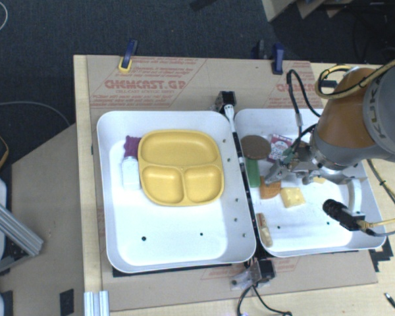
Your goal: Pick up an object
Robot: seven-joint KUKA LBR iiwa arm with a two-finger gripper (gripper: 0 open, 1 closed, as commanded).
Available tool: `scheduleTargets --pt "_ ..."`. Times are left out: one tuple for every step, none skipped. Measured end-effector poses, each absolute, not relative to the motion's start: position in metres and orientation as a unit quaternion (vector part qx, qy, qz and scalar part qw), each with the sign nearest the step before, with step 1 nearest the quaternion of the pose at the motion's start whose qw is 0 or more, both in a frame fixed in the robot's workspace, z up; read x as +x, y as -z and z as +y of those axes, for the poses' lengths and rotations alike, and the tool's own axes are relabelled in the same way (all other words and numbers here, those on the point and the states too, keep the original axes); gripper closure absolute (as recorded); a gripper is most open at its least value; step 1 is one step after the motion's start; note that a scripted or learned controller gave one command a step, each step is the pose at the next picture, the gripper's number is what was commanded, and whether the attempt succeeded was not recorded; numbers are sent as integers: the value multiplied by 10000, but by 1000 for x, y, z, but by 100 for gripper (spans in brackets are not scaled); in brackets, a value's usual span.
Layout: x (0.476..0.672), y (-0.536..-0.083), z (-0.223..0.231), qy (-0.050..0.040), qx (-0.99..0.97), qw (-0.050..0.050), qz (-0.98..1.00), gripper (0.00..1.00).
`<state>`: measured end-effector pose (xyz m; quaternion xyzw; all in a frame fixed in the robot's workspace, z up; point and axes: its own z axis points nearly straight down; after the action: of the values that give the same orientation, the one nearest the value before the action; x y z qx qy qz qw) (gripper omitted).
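In the right bin (316, 239) lie a brown disc (255, 147), a green stick (252, 173), an orange piece (270, 190), a pale yellow block (291, 197), a red-and-white packet (279, 143) and a small brown bar (264, 230). My gripper (284, 170) hangs low over the middle of this bin, just above the orange piece and beside the yellow block. The grey wrist and its orange band (345, 120) hide the bin's right part. Nothing can be made out between the gripper's tips.
The left bin (171, 242) holds a yellow divided plate (181, 165) and a white bottle with a purple cap (130, 163) along its left wall. A black plug on a cable (342, 216) hangs over the right bin's lower right. Clamps (126, 58) grip the board's far edge.
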<state>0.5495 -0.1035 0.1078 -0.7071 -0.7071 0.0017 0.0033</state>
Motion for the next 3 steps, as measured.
scheduleTargets --pt "552 -89 -102 24 -7070 10 -7072 0" --pt "555 -102 -103 57 -7075 -37 -7067 100" --pt "551 -149 -97 12 -7067 -23 -7075 100"
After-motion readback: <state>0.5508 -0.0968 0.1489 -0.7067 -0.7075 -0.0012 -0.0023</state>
